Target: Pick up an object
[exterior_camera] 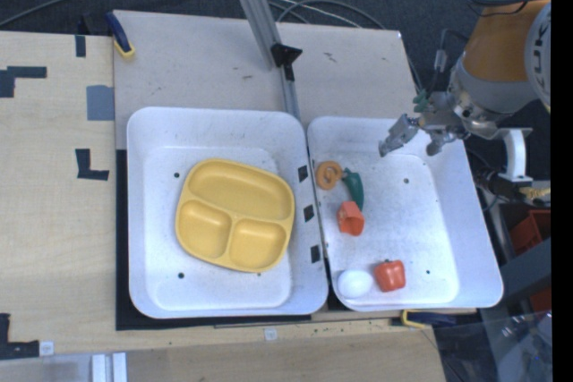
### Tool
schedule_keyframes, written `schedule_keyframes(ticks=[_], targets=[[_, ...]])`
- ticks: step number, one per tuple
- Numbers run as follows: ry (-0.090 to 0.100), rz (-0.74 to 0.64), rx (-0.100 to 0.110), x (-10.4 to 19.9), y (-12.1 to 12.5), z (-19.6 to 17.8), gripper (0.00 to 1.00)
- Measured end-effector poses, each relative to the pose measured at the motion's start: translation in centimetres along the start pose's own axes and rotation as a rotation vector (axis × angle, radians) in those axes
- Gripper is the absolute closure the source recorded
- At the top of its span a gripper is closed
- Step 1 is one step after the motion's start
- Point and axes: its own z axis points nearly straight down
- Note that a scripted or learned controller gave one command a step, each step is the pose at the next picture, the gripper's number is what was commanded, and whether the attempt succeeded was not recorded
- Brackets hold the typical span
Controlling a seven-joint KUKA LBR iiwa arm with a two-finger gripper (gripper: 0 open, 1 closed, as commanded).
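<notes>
Landmark for all positions: the right bin (466, 219).

Gripper (414, 140): hangs over the far edge of the right bin, toward its far right corner, at the end of the grey arm with the orange band (506, 31). The two fingers are spread apart, one finger (397, 137) toward the bin's middle, the other nearer the bin's right wall. Nothing lies between them; the pincer is released and grasps no object. Contact with the bin floor cannot be judged from this slant.

Objects in the right bin, all along its left half and well apart from the gripper:
- tan round piece (329, 175), near the left wall, farthest up.
- green piece (354, 187), just beside the tan one, on its right.
- orange-red piece (351, 218), just below the green one.
- red pepper-like piece (389, 275), near the front edge.
- white ball (354, 284), at the front left corner, just beside the red piece.

Left of the right bin, touching it along one side: the left bin (143, 192), bearing a yellow divided tray (235, 215), three compartments.
</notes>
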Motion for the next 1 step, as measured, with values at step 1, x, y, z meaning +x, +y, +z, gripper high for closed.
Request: schedule_keyframes(ticks=[1], targets=[[0.0, 0.0, 0.0, 0.0, 0.0, 0.0, 0.0]])
